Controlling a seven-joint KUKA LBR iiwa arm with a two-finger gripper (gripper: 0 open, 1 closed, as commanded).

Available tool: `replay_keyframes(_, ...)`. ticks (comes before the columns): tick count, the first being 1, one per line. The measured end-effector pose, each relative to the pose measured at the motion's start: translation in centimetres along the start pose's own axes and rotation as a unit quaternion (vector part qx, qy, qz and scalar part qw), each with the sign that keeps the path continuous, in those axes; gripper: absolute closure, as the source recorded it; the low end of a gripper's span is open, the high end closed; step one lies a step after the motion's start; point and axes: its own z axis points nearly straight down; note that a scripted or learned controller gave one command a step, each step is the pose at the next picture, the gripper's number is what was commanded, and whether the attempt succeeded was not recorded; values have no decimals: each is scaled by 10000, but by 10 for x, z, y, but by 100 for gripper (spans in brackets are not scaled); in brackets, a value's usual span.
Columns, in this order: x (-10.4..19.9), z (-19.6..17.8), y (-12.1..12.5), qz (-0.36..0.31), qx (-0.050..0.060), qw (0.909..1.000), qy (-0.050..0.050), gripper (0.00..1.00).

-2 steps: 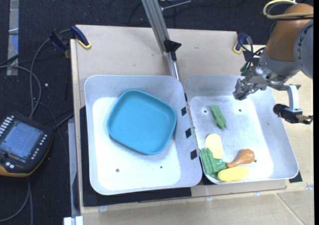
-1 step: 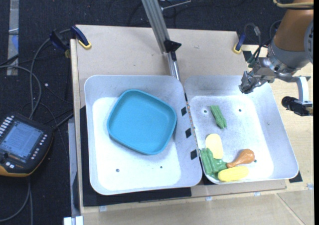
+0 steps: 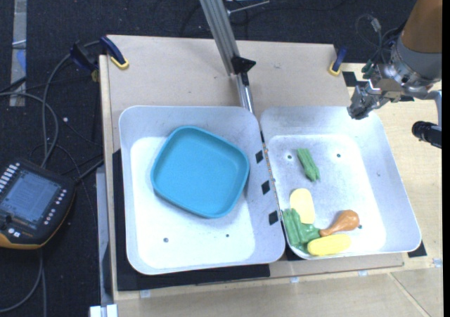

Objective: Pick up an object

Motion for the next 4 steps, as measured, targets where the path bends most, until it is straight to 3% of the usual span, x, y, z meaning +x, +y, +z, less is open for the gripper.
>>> replay_keyframes(2, 90, 0, -14, -16, 22, 10000, 10, 100)
replay_keyframes(4, 203, 8, -26, -24, 27, 10000, 11, 100)
